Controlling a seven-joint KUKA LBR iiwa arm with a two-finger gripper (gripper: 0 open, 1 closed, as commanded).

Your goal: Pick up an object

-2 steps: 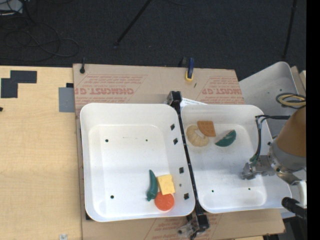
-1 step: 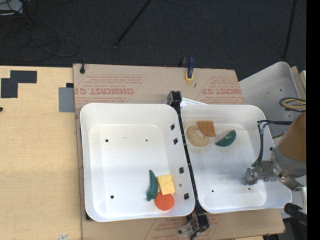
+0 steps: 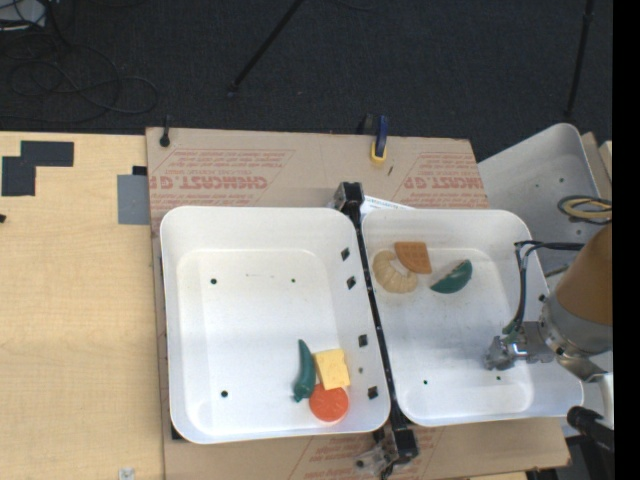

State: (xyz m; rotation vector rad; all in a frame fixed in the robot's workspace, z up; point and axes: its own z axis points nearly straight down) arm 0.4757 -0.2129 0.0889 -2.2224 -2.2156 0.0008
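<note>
The green pepper [image 3: 302, 371] lies in the left bin [image 3: 190, 268], long axis near vertical in view, beside a yellow block [image 3: 333, 368] and red disc [image 3: 328, 404]. The right bin [image 3: 470, 408] holds 3 items. Tool [image 3: 500, 354] hovers over the right bin; state cannot be determined.

Grey arm [image 3: 575, 333], orange band [image 3: 598, 278]

Probably a lab: cables [image 3: 60, 58] on dark carpet [image 3: 400, 58].

Smooth white plastic bins [image 3: 180, 268], matt cardboard [image 3: 250, 173].
</note>
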